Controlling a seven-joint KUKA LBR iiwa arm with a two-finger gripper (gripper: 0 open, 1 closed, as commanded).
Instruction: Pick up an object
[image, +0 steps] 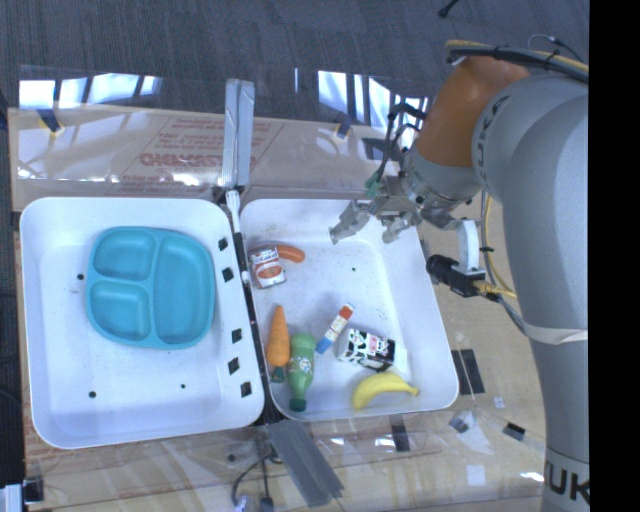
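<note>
My gripper hangs open over the far part of the right bin, with nothing between its fingers. The right bin holds a small red-labelled can and an orange sausage at its far left. Nearer the front lie a carrot, a green bottle, a white tube with a red and a blue end, a black-and-white carton and a yellow banana. The gripper stands to the right of the sausage and apart from it.
The left bin carries a blue divided plate. A grey divider rises between the two bins at the back. The arm's grey body fills the right side, above the bench edge.
</note>
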